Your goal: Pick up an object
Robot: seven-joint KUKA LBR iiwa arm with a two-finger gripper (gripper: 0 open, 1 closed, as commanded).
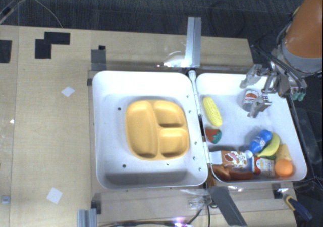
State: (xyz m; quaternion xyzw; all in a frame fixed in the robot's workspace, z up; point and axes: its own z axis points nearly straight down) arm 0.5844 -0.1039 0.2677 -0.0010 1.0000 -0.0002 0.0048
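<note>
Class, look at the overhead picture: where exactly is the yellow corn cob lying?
The corn cob lies in the right bin, close to its left wall, just above a small red and green item and left of the gripper.

One fixed camera looks slantwise down on both bins [101, 135].

Fingers [256, 101]: bare metal, dull sheen. Small can [250, 99] right at them: metallic, shiny. Bins [101, 135]: smooth white plastic, slight gloss. Yellow tray [155, 128] far side from fingers: matt plastic. Corn cob [212, 111] beside fingers: glossy bumpy plastic. Tabletop [45, 135]: pale wood, matt.
</note>
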